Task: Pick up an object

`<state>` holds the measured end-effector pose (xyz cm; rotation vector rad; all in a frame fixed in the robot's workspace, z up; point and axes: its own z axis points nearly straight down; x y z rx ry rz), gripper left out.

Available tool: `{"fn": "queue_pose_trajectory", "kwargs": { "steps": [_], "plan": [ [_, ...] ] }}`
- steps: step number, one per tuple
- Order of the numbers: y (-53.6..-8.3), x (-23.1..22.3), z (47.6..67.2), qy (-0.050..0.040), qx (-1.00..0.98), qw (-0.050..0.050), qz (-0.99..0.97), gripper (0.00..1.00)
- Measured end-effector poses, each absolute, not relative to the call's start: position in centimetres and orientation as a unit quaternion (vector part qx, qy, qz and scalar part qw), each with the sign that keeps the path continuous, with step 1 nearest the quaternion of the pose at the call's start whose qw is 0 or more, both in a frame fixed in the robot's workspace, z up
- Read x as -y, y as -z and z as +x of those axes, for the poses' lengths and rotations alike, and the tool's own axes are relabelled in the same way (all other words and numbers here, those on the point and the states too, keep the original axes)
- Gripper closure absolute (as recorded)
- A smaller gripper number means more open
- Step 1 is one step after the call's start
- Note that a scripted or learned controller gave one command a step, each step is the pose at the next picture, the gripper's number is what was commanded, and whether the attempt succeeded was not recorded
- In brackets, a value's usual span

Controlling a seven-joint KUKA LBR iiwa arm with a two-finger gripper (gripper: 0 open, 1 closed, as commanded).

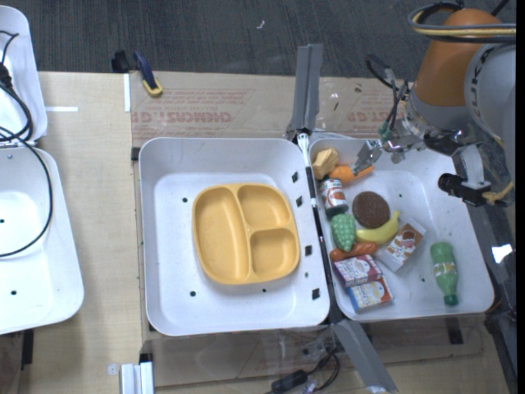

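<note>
The surface (82,113) is pale wood grain with a sheet of brown printed cardboard (213,109) laid across its far side, and dark ribbed flooring beyond it. Far to the left of the jaws, the left shallow white plastic bin (164,245) carries a smooth yellow plastic tray with three compartments (246,232). A grey metal divider (308,89) stands between the bins.

In the right shallow white plastic bin (472,245), just left of the jaws, lie a tan wedge-shaped toy (324,161) and a small orange carrot-like piece (354,171), the latter close beneath them. Below and to the left of the jaws sits a small red-and-white can (332,195), then a bumpy green toy vegetable (343,231), a round dark brown disc (371,208) resting against a curved yellow banana (379,231), and flat printed cartons (363,279) near the front rim. Further below the jaws, off to the right, lies a green plastic bottle (444,272).

The jaws (371,152) hang at the bin's far edge; the metal tips look slightly parted, with nothing seen between them.
</note>
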<state>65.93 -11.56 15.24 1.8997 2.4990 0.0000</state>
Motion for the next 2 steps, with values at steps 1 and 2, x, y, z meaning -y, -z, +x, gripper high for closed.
{"fn": "queue_pose_trajectory", "kwargs": {
  "steps": [1, 2],
  "plan": [
    [-9.36, 10.82, 64.37, 0.0019, -0.79, 0.004, 0.613, 0.0],
    [-10.27, 10.76, 64.4, 0.001, -0.789, 0.003, 0.614, 1.0]
  ]
}}
